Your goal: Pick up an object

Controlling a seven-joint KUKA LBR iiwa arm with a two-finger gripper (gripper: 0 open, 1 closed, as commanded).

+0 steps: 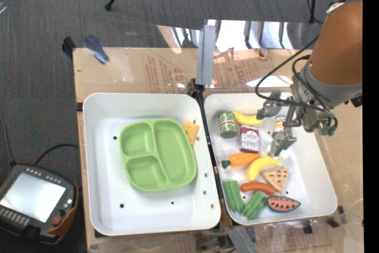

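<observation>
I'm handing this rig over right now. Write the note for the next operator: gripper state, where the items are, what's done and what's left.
Gripper: hangs over the right bin, fingers open, nothing between them.
Right bin holds the toy food: can, two bananas, small maroon box, carrot, pizza slice, sausage, green pods, watermelon slice.
Left bin: green divided plate, with an orange wedge at its upper right edge.
Done: no pick yet.
Left: close on one item and lift it; the lower banana looks nearest the fingers.
</observation>
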